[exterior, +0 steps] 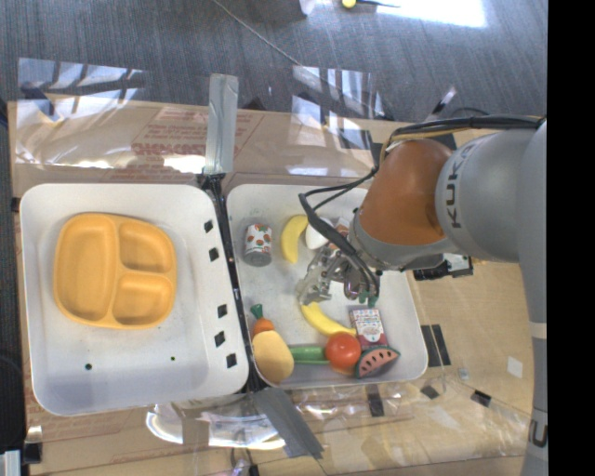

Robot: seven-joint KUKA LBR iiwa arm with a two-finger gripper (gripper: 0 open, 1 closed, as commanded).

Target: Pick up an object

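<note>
As arm reaches from rt | gripper (327, 276) low over rt bin (409, 316) | near banana (323, 318)

Dark grey carpet (139, 37) beyond bench, bright light patch (437, 11) at top. Brown cardboard (121, 135) under clear plastic sheet, grey tape strip (221, 121) upright, more tape (288, 428) below.

Bright, even overhead light, window glare on the plastic sheeting (325, 88) up top, soft shadows, slight blur.
</note>
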